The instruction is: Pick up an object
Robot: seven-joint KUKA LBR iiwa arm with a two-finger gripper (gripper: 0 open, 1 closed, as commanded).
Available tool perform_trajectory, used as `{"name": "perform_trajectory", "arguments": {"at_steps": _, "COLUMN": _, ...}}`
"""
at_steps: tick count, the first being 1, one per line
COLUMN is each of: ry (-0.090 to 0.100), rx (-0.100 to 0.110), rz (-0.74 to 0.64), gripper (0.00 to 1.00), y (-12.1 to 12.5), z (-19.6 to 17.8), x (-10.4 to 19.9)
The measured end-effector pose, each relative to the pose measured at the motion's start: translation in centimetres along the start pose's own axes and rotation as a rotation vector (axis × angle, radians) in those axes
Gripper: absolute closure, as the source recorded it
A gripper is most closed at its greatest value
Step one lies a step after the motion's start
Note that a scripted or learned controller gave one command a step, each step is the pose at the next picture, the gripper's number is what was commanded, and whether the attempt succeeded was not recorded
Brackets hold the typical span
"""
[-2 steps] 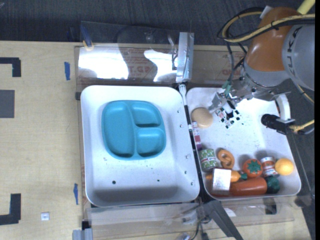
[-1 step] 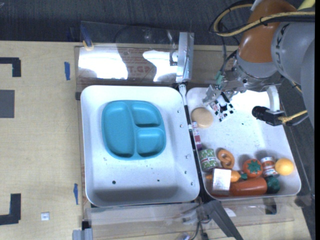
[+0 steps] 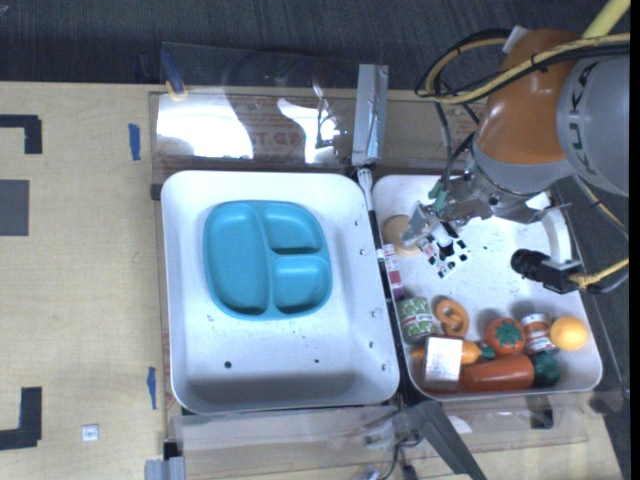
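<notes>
Right now, end effector low in the right bin.
Toys lie nearby along the front wall; its grip state cannot be told.

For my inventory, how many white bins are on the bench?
2. The left bin holds a blue tray; the right bin holds small food items, under the gripper.

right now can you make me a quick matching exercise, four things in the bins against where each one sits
Things:
1. blue divided plate
2. yellow ball
3. can with green label
4. gripper

Places:
a. far right of the right bin
b. over the upper left part of the right bin
c. middle of the left bin
d. by the right bin's left wall

Pairs: 1-c, 2-a, 3-d, 4-b
</notes>
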State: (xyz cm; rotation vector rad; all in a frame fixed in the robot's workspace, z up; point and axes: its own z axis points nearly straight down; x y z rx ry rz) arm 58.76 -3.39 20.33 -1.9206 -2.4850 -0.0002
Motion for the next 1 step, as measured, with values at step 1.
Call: {"name": "perform_trajectory", "arguments": {"at_steps": 1, "ry": -0.003, "rx": -0.005, "rz": 0.138, "gripper": 1.00, "y": 1.56, "z": -6.06, "x": -0.37}}
